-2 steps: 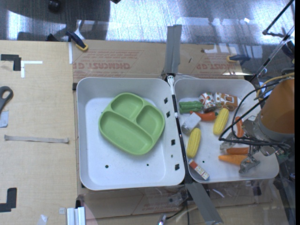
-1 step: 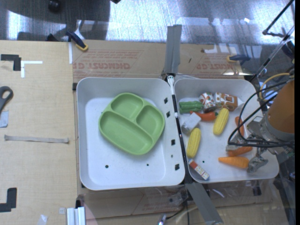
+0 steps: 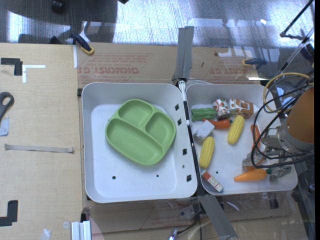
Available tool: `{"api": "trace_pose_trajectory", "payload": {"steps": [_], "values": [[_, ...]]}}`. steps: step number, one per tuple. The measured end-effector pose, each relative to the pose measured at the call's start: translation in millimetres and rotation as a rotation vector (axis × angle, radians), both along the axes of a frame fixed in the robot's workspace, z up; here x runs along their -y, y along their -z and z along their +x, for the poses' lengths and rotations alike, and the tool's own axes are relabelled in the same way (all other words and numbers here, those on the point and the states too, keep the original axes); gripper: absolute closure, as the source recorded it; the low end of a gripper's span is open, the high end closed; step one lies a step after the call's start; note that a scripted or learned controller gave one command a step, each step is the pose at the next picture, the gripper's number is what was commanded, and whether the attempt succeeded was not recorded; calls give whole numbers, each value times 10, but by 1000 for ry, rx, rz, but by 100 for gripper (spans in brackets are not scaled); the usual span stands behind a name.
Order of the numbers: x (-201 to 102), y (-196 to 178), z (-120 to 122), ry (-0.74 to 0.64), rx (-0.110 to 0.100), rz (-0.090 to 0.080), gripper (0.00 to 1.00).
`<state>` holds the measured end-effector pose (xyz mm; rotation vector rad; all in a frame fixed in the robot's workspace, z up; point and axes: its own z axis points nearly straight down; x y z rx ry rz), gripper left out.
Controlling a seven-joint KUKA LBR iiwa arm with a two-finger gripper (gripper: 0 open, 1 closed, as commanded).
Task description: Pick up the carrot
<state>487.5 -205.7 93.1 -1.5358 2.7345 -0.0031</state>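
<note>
On the counter (image 3: 40, 134), two shallow white bins sit side by side, seen from above at a slant. The left bin (image 3: 95, 184) holds a green divided plate (image 3: 140, 131), tilted toward 10 o'clock. The right bin (image 3: 227, 184) carries the clutter: a green vegetable (image 3: 202, 113) and a patterned packet (image 3: 232, 105) at 12 o'clock, two corn cobs (image 3: 206, 152) near the centre, a small grey block (image 3: 203, 129) between them, and a red-and-white piece (image 3: 213, 182) at 7 o'clock. The carrot (image 3: 248, 175) lies at 4 o'clock in that bin, near its front wall. The arm's gripper (image 3: 266, 159) hangs just above the carrot; whether it is spread or closed cannot be told.
</note>
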Motion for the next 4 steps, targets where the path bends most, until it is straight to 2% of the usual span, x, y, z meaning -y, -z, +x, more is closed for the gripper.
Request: {"api": "trace_pose_trajectory", "payload": {"steps": [1,2,3,4], "values": [[-389,8,-79,-153,-2,0,0],[-115,7,-83,-143,-1,0,0],[-407,10,-78,-378,-1,-1,0],[-10,6,-82,-468,0,-1,0]]}}
